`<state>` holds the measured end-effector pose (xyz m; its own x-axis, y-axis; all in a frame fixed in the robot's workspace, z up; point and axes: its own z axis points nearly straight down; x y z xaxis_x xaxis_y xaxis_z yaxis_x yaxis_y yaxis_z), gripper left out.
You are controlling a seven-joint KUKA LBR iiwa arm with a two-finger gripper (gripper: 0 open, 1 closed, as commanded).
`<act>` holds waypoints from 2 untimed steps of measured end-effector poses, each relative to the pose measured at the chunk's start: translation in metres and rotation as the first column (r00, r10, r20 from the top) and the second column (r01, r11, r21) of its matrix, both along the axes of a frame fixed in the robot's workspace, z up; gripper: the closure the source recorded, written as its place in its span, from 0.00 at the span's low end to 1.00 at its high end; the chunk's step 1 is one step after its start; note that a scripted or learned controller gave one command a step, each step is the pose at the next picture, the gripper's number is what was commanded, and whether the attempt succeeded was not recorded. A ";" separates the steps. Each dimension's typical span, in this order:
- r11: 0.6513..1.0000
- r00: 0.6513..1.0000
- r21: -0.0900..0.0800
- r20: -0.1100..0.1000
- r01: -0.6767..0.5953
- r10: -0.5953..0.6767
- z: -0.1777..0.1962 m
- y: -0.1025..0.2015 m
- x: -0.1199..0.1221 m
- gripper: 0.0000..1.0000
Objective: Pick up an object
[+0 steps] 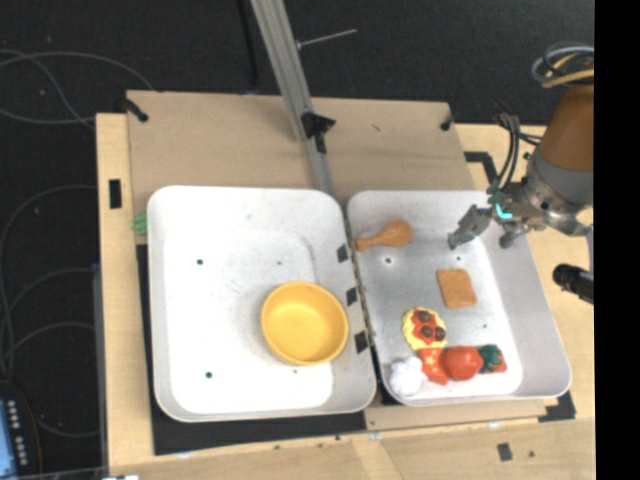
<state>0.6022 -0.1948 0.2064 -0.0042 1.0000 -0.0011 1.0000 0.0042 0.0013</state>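
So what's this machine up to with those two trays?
A robot arm reaches in from the right, its tool open over the upper right of the right bin, holding nothing. That bin holds a drumstick toy, a tan cracker, and a cluster of toy food. The left bin holds a yellow bowl.

bench (230,138): pale wood | floor (100,28): dark, perhaps carpet | cables (40,78): loose at left | metal post (285,53): slanted

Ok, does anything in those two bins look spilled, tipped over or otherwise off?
Nothing stands out. The yellow bowl sits upright in the left bin; the toy food pieces in the right bin are loosely clustered near its front edge, none spilled outside.
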 end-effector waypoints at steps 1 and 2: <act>1.000 1.000 -0.001 -0.006 0.005 -0.005 -0.059 0.001 -0.009 0.00; 1.000 1.000 -0.002 -0.004 0.006 -0.006 -0.108 -0.001 -0.010 0.00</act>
